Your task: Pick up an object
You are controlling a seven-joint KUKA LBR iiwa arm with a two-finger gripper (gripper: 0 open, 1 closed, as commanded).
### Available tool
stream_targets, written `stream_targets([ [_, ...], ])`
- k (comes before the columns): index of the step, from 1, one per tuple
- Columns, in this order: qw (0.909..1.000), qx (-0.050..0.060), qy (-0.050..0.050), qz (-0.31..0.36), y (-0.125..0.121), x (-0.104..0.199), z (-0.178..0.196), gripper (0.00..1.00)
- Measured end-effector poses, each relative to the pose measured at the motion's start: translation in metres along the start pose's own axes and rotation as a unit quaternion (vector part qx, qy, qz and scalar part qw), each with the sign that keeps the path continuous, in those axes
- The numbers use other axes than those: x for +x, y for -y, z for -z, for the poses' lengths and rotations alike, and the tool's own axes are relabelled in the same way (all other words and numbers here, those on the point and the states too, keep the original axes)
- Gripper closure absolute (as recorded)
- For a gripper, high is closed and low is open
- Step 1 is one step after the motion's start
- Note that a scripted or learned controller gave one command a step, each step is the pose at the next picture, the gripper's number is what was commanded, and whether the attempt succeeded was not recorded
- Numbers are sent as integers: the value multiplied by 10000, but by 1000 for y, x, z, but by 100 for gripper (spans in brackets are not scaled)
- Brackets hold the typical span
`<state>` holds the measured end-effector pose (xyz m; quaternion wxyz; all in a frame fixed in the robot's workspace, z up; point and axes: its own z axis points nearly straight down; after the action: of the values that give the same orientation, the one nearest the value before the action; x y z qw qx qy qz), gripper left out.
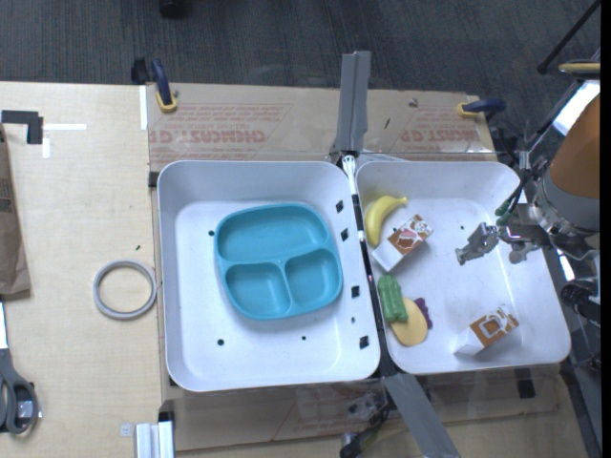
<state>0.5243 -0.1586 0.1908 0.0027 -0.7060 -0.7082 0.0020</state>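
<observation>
Wooden bench, two white bins side by side. Blue tray (278,261) in left bin (181,284). Gripper (474,246) over right bin (535,351), fingers apart, nothing between. Banana (379,216) at far left of right bin, beside small carton (408,237). Probably light, firm, curved, smooth; best pinched across its middle.
</observation>
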Motion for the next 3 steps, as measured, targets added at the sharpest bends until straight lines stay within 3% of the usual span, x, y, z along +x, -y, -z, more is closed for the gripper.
stream_targets([
  [1, 9998, -5, 6, 217, -99, 66, -62, 0],
  [2, 9966, -30, 8, 827, -102, 59, -100, 0],
  [3, 9966, -18, 4, 820, -102, 58, -93, 100],
])
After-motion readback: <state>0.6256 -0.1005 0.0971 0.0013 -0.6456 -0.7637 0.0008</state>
